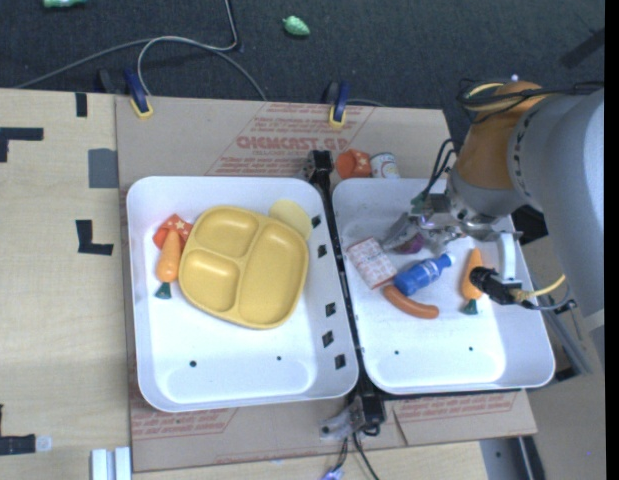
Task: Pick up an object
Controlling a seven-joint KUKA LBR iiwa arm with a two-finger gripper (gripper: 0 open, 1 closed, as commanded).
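Camera view shows my gripper [414,230] low in the right bin [509,368], fingers spread and holding nothing, just above the crowded blue bottle [423,274], sausage [412,303] and packet [370,262], so I risk closing on two together.

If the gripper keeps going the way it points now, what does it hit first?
The gripper points left and down into the right bin. Likely first contact is the pink checkered packet, just ahead of its tips, though depth is unclear.
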